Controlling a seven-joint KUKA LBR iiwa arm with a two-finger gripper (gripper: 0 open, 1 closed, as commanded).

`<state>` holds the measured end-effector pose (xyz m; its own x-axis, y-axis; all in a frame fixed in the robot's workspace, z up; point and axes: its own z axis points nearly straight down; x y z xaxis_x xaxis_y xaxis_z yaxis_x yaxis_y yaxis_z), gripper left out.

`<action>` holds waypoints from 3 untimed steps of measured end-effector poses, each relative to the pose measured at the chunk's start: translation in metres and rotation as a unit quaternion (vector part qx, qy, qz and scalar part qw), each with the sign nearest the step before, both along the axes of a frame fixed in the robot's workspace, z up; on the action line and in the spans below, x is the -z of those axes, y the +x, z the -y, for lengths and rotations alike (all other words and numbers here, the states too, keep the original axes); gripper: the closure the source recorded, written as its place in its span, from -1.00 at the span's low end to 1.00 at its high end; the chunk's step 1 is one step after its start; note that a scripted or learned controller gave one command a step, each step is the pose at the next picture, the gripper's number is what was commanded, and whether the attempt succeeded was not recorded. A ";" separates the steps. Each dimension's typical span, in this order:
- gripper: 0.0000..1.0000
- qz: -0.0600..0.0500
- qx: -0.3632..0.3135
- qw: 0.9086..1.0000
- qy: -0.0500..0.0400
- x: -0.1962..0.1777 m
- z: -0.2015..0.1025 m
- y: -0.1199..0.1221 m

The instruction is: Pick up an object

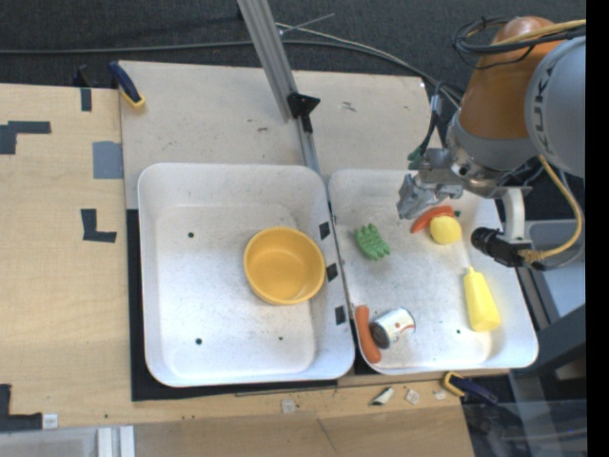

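My gripper (417, 202) hangs over the back of the right bin (381, 190), its tip just left of a small red and yellow toy (440, 227). A green ridged toy (373, 242) lies to the gripper's lower left. A yellow corn-shaped piece (481, 300) rests near the bin's right wall. At the front of that bin sit a silver and white can-like object (392, 326) and an orange carrot (366, 334). A yellow bowl (283, 265) stands in the left bin (171, 255). Nothing shows between the gripper's tips.
A slanted metal pole (276, 60) with a black clamp rises behind the bins. Black cables trail across the back and down the arm's right side. Small scraps lie on the bench in front of the right bin.
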<state>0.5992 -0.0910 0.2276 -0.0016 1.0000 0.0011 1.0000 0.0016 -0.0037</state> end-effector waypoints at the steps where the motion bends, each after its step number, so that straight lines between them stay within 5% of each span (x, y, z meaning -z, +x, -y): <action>1: -1.00 0.000 0.000 1.000 0.000 0.000 0.000 0.000; 3: -1.00 -0.003 0.001 1.000 -0.001 0.096 0.012 -0.006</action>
